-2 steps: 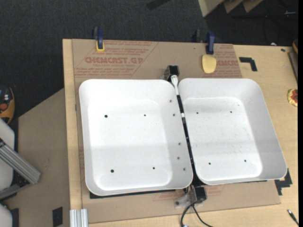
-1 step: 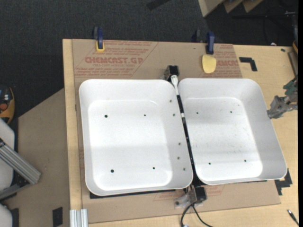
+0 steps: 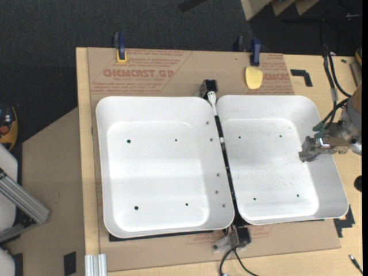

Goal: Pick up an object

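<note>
The right bin has a smooth, glossy floor and a sloped wall, so a grab close to that wall could skid or close on nothing. The gripper hangs low at the bin's 3 o'clock side, by the rim, and could knock that rim; whether it is open or closed cannot be told, nor whether it carries anything. The one likely object, a yellow piece, lies on the board at the bin's 12 o'clock, outside it and well apart from the gripper, so a blind descent here would probably miss it.

The board is flat brown cardboard with red print. The left bin and its neighbour are shallow white plastic with rounded corners. The yellow piece is small, rounded and matte, just below a blue clamp
</note>
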